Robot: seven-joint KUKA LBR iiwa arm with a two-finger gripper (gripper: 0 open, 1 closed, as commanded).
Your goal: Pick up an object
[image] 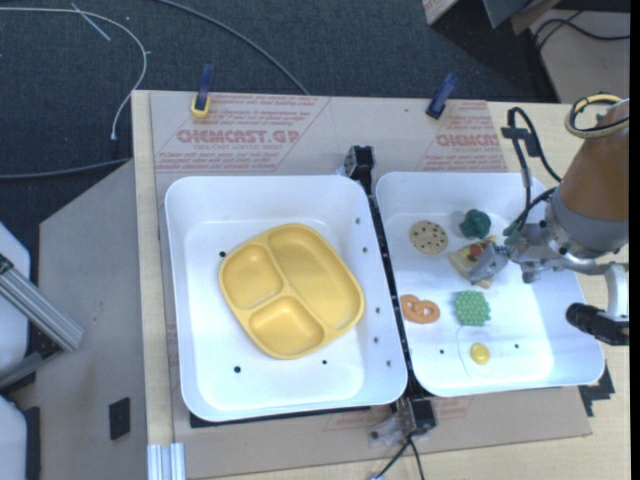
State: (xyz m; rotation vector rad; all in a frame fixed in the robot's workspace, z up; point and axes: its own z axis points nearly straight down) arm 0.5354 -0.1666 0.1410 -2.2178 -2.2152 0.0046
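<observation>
Approach step, grasp not yet made. Gripper (490, 265) low in the right bin (440, 363), reaching in from the right, tip over a small tan-and-red piece (470, 258) near the bin's middle. Fingers (484, 268) too blurred and small to judge: cannot tell whether open or closed, nor whether anything is between them. Tan-and-red piece lying at or just under the tip, possibly touching.

Neighbours close: dark green lump (476, 222) just behind, speckled cookie (428, 236) to the left, green knobbly ball (473, 308) just in front. Orange pretzel (420, 310) and yellow bit (480, 353) further off. Yellow divided tray (291, 289) in the left bin (200, 368), well apart.

Next move, by judgement: settle straight down, close on the one piece, lift clear without nudging neighbours.
</observation>
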